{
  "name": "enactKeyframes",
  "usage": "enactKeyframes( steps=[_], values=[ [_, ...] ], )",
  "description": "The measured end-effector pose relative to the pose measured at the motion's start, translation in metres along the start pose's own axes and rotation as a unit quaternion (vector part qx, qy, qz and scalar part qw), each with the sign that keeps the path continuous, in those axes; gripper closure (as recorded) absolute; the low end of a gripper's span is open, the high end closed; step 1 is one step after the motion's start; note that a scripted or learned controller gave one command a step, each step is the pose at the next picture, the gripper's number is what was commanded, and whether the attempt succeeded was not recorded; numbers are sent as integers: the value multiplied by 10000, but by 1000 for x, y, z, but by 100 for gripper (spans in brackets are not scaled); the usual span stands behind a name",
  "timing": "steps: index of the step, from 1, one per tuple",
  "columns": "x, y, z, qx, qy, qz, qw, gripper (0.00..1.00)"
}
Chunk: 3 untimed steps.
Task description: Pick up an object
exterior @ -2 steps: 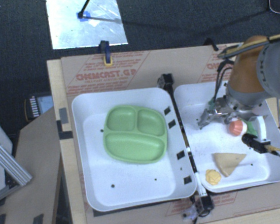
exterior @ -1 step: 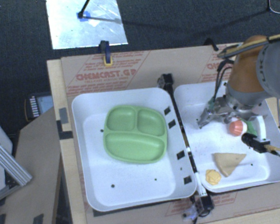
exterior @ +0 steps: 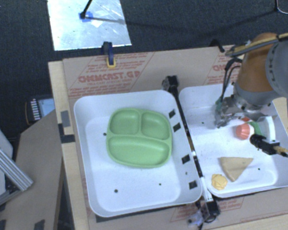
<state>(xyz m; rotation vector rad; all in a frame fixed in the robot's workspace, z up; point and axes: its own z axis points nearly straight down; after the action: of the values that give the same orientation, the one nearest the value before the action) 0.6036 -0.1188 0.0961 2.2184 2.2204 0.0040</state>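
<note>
1. Camera view: two white bins sit side by side on the surface. The left bin (exterior: pixel 99 196) holds a green divided plate (exterior: pixel 138 137), lying flat near its middle.
2. The arm (exterior: pixel 272 71) reaches in from the right over the right bin (exterior: pixel 198 104). Its end effector (exterior: pixel 223 116) hangs low in the upper part of that bin; whether it is apart or together cannot be told.
3. A red object (exterior: pixel 242 131) lies just beside the end effector, toward the near side.
4. A tan wedge (exterior: pixel 235 166) rests near the front of the right bin, with a small yellow piece (exterior: pixel 219 182) just beside its left corner.
</note>
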Motion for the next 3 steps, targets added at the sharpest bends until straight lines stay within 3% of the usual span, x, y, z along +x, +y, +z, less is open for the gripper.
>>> enactKeyframes(
  steps=[1,3],
  values=[
    [-1,2,-43,-3,-2,-12,10000,100],
    [-12,-3,-165,-16,-8,-12,10000,100]
  ],
)
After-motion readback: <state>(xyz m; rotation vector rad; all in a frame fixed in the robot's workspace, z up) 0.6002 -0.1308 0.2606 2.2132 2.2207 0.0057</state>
